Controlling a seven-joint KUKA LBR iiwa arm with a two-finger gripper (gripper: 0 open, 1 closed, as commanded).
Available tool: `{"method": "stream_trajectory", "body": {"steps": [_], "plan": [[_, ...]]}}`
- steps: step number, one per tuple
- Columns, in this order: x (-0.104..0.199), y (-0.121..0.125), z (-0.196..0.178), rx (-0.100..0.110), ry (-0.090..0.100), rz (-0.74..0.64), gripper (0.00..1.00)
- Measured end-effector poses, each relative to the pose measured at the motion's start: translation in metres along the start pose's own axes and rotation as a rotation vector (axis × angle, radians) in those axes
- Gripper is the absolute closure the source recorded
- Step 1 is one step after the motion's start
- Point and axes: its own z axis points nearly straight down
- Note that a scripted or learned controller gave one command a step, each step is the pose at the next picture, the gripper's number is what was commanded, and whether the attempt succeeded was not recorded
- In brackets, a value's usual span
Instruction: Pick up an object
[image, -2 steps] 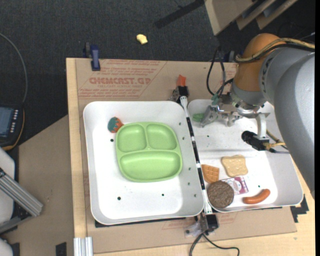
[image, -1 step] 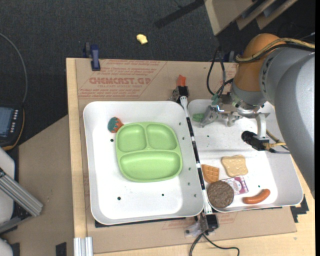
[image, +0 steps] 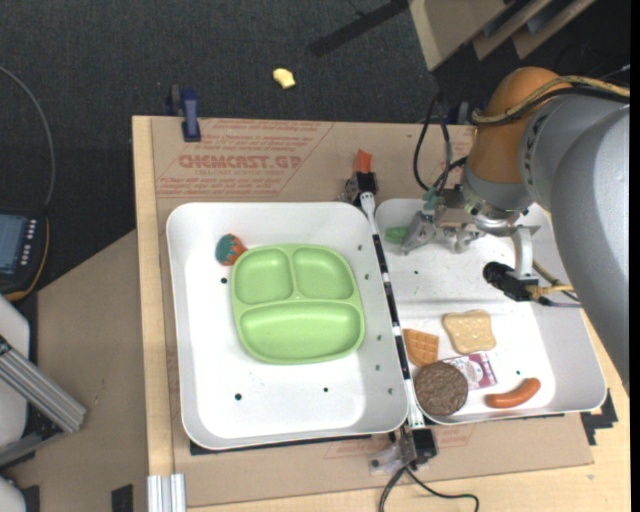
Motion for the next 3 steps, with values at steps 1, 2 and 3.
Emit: {"method": "stream_trajectory", "body": {"steps": [1,2,3], "plan": [[0.0000,0.0001,0.0000,0.000,0.000,-0.001,0.00],[-0.0002,0.0001,0.0000,0.000,0.000,-0.001,0.00],[0.0003,0.0000,-0.0001,0.000,-0.001,0.000,0.00]]}}
